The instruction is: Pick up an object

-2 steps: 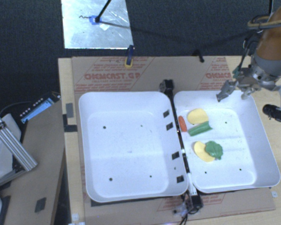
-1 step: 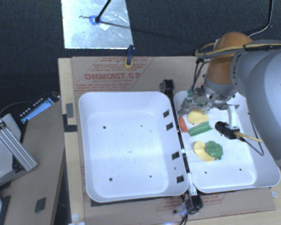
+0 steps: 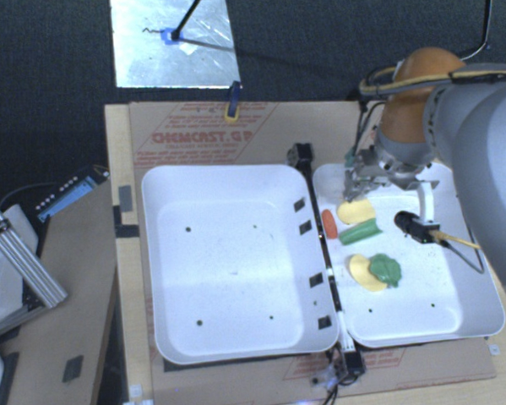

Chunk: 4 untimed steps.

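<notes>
Gripper (image 3: 354, 192) low in the right bin (image 3: 411, 309), far end, right over a pale yellow lump (image 3: 357, 211); contact unclear, and can't tell if it's wide, narrow or holding. Green stick (image 3: 360, 231) just beside the lump on its near side. Orange-red piece (image 3: 328, 223) by the bin's left wall. Nearer, a yellow piece (image 3: 361, 271) touching a green leafy piece (image 3: 387, 269). Left bin (image 3: 231, 266) alongside.
</notes>
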Motion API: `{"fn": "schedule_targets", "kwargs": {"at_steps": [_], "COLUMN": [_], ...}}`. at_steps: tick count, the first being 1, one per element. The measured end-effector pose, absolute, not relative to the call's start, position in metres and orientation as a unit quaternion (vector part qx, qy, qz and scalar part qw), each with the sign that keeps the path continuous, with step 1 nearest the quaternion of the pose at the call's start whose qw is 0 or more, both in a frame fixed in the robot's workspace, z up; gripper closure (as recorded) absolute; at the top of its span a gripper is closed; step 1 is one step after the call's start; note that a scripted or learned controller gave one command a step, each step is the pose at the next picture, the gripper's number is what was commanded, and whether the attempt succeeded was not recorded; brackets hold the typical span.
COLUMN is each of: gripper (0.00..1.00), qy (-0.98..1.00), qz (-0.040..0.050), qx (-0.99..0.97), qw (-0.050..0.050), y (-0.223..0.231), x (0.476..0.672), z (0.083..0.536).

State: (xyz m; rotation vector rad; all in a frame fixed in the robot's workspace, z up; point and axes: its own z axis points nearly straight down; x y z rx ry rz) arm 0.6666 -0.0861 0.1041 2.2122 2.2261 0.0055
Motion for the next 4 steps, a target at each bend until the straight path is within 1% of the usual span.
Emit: {"fn": "schedule_targets", "kwargs": {"at_steps": [1, 2, 3, 4], "gripper": [1.0, 1.0, 1.0, 1.0], "qy": [0.707, 0.709, 0.705, 0.707], "qz": [0.0054, 0.0063, 0.0005, 0.0008], "qx": [0.707, 0.705, 0.709, 0.708], "qw": [0.009, 0.009, 0.005, 0.001], "y": [-0.124, -0.116, -0.212, -0.207], "x": [0.671, 0.646, 0.668, 0.589], "z": [0.314, 0.517, 0.537, 0.537]}}
